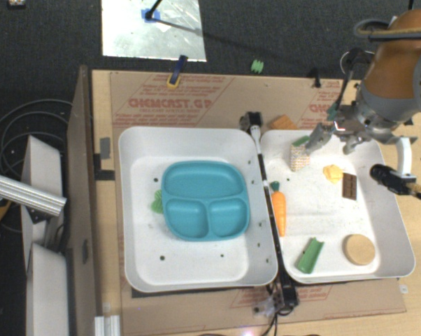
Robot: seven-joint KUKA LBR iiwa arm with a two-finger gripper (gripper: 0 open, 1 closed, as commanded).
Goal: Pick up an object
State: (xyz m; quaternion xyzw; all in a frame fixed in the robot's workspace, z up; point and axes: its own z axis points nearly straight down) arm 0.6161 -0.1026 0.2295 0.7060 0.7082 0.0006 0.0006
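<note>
Hovering at upper right of the frame, gripper (334,136) open, nothing between the fingers, over the far edge of the right bin (392,257). Likely lining up on the pale block (300,157) just below-left of the fingertips, standing roughly upright. Carrot (278,211) hugging the bin's left wall, long axis top-to-bottom, leafy end up. Green piece (310,255) tilted at lower centre-right.

One fixed cam above the bench (196,93), looking down at a slant. Both white bins (196,275) sit mid-frame, moderately far. Arm (399,61) enters upper right.
</note>
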